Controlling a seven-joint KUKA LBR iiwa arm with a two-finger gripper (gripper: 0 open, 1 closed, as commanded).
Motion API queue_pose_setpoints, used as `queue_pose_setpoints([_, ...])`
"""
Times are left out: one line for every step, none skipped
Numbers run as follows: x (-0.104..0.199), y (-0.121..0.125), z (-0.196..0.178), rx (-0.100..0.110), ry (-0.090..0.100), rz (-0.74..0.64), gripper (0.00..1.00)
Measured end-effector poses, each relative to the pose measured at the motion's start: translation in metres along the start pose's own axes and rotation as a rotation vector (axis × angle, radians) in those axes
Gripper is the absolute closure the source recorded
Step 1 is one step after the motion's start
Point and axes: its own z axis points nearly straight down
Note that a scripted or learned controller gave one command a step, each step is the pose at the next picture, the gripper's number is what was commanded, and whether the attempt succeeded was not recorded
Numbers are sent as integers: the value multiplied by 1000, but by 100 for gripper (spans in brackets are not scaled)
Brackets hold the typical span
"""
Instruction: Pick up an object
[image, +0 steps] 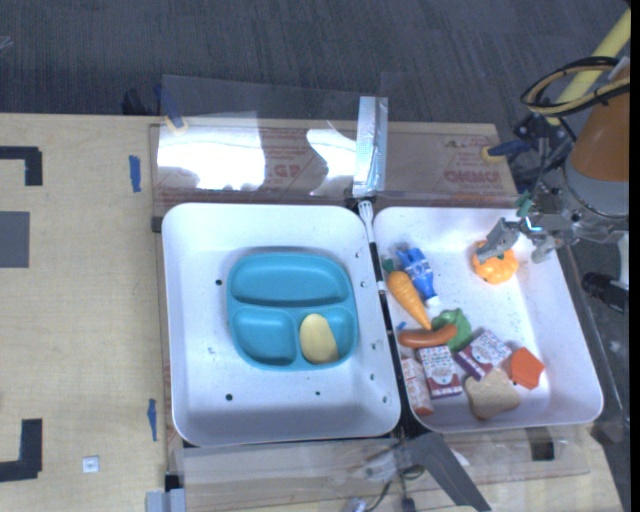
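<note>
The gripper (522, 236) hung over the far part of the right bin (575, 340), its fingers (499, 238) spread apart with nothing seen between them. Just near of it, an orange round toy (495, 266) lay on the bin floor, close under the left finger; whether they touched could not be told.

Red printing ran along the cardboard panel (440, 170) at the far side of the surface, but it was too faint to read. The small red-and-white cartons (440, 372) in the right bin carried pictures and print that were also too small to make out.

Along the right bin's left wall lay a blue-and-white packet (418, 270), a toy carrot (407, 297) and a red sausage-like piece (432, 337) with a green bit (453, 321) beside it. Nearer sat a tan bread-shaped piece (491, 393) and an orange-red block (526, 368).

In the left bin (190, 300) a blue divided tray (280, 290) held a yellow oval piece (318, 338) in its near right compartment.
</note>
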Motion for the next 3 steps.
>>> queue_pose_setpoints([35,13,35,3,1,-95,0])
queue_pose_setpoints([26,63,108,-1,-2,-151,0])
queue_pose_setpoints([-28,-5,110,-2,-4,-176,0])
